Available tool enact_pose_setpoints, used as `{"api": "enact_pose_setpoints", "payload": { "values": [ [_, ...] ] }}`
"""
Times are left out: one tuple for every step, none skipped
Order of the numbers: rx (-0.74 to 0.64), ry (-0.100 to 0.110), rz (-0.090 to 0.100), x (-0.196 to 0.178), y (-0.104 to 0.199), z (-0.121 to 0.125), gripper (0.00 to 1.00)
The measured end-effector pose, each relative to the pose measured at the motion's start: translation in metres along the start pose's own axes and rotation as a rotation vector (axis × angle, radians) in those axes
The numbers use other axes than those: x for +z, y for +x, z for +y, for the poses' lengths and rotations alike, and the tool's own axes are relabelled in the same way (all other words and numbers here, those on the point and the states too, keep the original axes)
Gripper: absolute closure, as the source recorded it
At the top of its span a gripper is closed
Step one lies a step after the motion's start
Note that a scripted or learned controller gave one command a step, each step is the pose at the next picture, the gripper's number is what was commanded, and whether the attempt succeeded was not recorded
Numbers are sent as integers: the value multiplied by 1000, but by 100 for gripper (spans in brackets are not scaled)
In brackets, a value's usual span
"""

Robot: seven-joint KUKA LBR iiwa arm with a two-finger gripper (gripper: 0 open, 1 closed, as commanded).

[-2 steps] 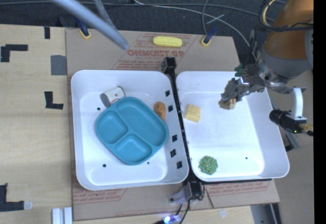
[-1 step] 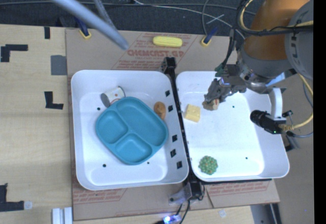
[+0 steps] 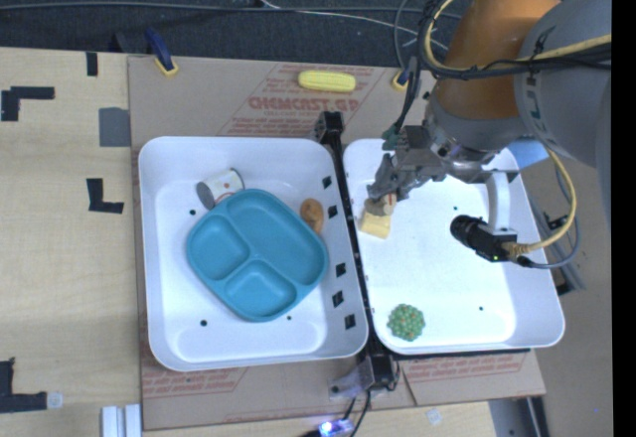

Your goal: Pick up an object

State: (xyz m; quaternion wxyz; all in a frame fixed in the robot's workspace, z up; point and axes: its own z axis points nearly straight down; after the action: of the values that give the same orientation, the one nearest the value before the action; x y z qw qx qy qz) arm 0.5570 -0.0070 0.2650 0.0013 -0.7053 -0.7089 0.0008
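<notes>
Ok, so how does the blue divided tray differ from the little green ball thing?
The blue divided tray is flat with three compartments and far larger; the green ball is small, round and bumpy. The tray lies in the left bin, beside other items; the ball sits in the right bin, near its front edge. Both rest on a bin floor, away from the gripper.

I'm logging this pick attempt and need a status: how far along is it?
Done: the gripper is down in the right bin, right above the pale yellow block. In hand: nothing visibly lifted; the block seems to rest on the bin floor. Left: the grasp and lift. The green ball lies untouched.
</notes>
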Motion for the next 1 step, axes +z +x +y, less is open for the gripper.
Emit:
{"api": "enact_pose_setpoints", "payload": {
  "values": [
    [0, -1, -1, 10, 46, 11, 100]
  ]
}}
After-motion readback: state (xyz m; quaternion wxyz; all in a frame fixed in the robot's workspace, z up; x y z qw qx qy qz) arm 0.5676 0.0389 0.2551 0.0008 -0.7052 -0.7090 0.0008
